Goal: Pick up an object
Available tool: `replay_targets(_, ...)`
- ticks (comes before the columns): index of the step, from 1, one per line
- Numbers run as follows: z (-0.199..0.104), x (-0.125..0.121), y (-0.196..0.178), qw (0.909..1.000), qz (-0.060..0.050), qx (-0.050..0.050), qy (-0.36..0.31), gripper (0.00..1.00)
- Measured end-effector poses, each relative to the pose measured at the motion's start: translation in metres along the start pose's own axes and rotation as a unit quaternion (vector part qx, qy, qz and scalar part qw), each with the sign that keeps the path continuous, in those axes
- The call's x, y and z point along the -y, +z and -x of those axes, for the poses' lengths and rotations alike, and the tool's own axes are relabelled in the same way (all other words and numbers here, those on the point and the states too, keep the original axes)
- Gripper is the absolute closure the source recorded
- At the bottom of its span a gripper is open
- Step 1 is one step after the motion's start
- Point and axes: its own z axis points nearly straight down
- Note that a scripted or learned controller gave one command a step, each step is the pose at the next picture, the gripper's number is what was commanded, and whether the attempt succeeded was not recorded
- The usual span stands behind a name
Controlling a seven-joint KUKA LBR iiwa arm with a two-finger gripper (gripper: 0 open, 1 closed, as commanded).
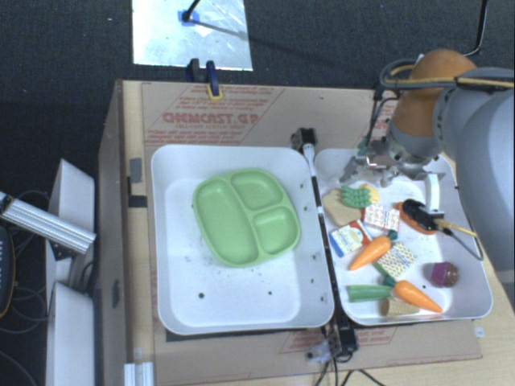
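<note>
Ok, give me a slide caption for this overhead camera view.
KUKA arm's gripper hovers over toy food in the right bin; green divided plate in left bin.

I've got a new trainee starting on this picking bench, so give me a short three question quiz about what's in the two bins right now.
1. True or false: the green divided plate lies in the left bin.
2. How many orange carrots are in the right bin?
3. Multiple choice: the tool is above which part of the right bin? A, far end. B, near end. C, outside it.

Key:
1. True.
2. Two: one carrot mid-bin, another carrot toward the near end.
3. A.
</note>
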Motion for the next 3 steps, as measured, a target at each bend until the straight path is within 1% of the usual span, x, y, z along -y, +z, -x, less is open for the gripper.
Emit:
replay_targets(1,0.016,0.000,0.000,1.0000,0.000,0.000,0.001,0.00)
replay_targets(2,0.014,0.000,0.000,1.0000,0.000,0.000,0.001,0.00)
replay_targets(3,0.025,0.000,-0.001,1.0000,0.000,0.001,0.002,0.00)
